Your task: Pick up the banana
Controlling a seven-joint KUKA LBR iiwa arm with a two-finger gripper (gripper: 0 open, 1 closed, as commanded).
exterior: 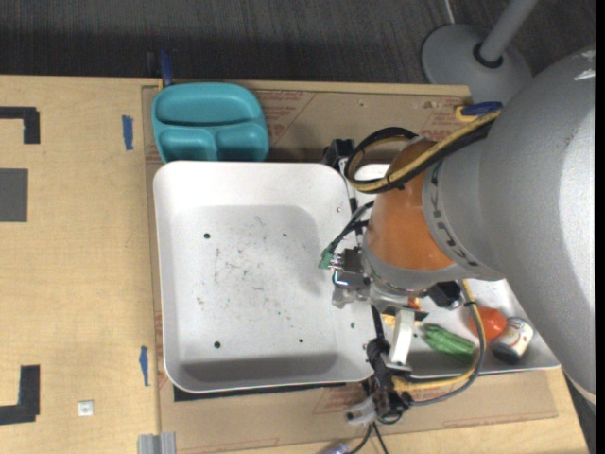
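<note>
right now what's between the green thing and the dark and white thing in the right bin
An orange-red object lies between the green thing and the dark and white thing, close to both, in the camera view.

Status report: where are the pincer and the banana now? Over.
Pincer at left bin's right rim. Banana: place cannot tell; arm covers most of right bin. Green vegetable, orange thing beside arm.
</note>
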